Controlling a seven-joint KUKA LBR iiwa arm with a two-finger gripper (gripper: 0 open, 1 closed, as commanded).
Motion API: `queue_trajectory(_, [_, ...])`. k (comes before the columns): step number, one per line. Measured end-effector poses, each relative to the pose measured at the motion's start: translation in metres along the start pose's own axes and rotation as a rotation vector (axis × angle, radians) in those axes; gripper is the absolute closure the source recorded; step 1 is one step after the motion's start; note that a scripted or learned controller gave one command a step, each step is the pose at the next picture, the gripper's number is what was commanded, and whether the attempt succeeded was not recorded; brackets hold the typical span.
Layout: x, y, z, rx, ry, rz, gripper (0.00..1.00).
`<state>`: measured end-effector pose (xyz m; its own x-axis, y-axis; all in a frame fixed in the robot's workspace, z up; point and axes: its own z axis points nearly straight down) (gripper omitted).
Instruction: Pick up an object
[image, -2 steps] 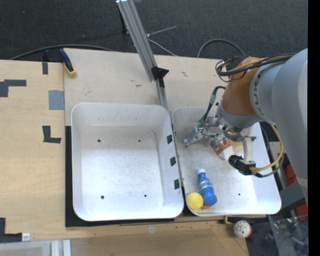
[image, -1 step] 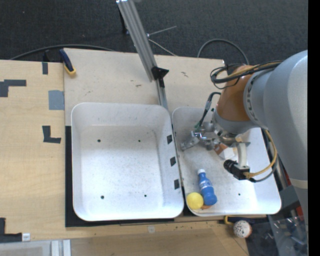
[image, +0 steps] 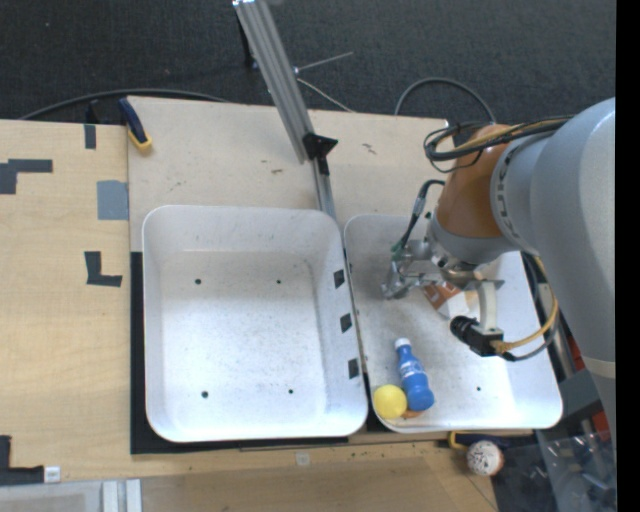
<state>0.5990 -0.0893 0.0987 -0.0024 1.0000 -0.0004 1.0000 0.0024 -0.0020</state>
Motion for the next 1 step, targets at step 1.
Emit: queue_trajectory(1, [-0.0005,-0.0038,-0.0431,-0.004,0.0,0.001,1.0])
